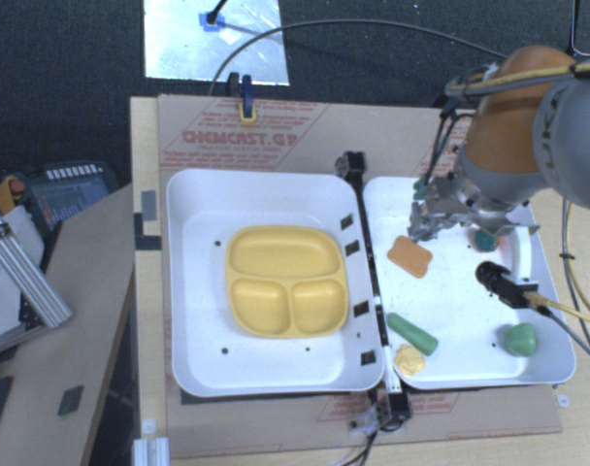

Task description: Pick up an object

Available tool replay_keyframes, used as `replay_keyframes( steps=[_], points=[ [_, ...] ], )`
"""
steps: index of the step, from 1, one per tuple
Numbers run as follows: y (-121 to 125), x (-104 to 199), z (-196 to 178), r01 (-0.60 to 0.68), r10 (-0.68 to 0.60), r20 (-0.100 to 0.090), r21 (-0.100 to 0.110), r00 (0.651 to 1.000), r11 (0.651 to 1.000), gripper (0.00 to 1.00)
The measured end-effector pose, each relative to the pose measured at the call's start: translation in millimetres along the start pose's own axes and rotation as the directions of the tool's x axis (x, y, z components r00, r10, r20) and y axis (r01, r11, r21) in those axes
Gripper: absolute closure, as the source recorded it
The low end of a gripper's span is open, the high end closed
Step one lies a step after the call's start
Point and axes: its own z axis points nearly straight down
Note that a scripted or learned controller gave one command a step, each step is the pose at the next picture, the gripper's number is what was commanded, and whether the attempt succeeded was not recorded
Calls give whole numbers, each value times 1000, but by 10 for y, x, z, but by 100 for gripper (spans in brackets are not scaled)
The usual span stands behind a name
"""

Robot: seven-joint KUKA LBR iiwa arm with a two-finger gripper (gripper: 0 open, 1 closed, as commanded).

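Orange block (409,256): right bin (450,357), centre-right of frame, just below the hand (423,223). Likely light, stiff; grip across short sides. Hand's finger spacing: cannot tell.

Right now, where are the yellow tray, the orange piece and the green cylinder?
Yellow tray (285,280): camera view, middle where its dividers meet.
Orange piece (409,257): camera view, centre of its top face.
Green cylinder (412,333): camera view, mid-length of its side.

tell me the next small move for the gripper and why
Probably a short descent toward the orange piece: the gripper sits just above and to the right of it in the right bin, and nothing shows between its fingers.
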Motion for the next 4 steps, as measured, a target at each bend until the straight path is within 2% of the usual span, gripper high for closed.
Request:
replay_keyframes(
  steps=[1,2,3,4],
  points=[
    [240,484,12,0,0,0,1,1000,1000,100],
    [288,945,29,-1,1,0,2,1000,1000,100],
    [401,1404,-106,-1,1,-1,0,1000,1000,100],
    [396,1377,-99,-4,4,1,2,1000,1000,0]
  ],
)
